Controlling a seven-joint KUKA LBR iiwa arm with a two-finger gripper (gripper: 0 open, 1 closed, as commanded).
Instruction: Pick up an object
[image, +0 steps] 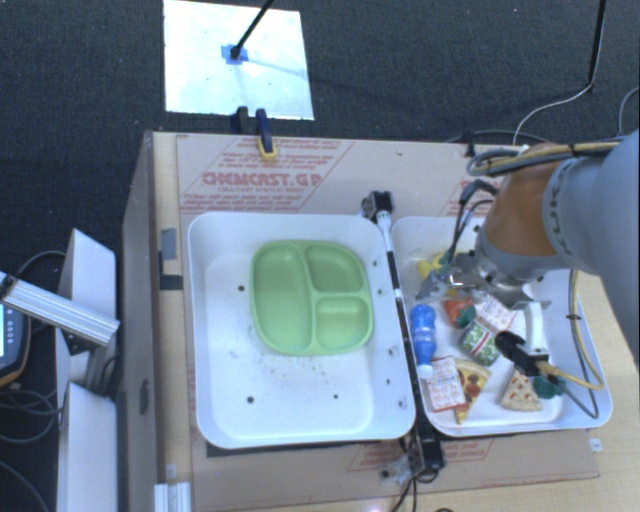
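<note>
The arm (570, 205) reaches in from the right and bends down into the right bin (590, 352), so the claw (470, 290) sits low over the upper left part of that bin; I cannot tell how it stands or whether it has anything in it, because the wrist covers it. The small things lie just below and beside the claw — a blue bottle (422, 330) close to its lower left, a red and green packet (483, 340) under it, a pizza slice (521, 392) and a red carton (445, 385) nearer the front edge. A yellow piece (432, 266) shows at its left. In the left bin (215, 400) on the desk (290, 175) rests a green divided plate (310, 298), well apart from the claw.
</note>
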